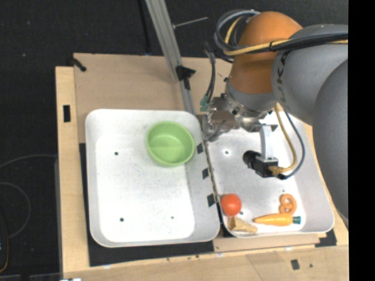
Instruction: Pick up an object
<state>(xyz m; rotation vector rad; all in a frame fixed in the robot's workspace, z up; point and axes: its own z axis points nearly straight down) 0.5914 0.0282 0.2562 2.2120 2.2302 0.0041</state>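
Arm over right bin, gripper at its upper-left corner.
Finger state: can't tell. No legible writing. Green bowl just left of gripper; tomato, carrot below it.

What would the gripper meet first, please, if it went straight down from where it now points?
Probably the right bin's bare floor near its upper left corner; the gripper hangs there, though depth is unclear.

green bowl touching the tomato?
Apart. The camera view shows the green bowl in the left bin and the tomato across the divide in the right bin.
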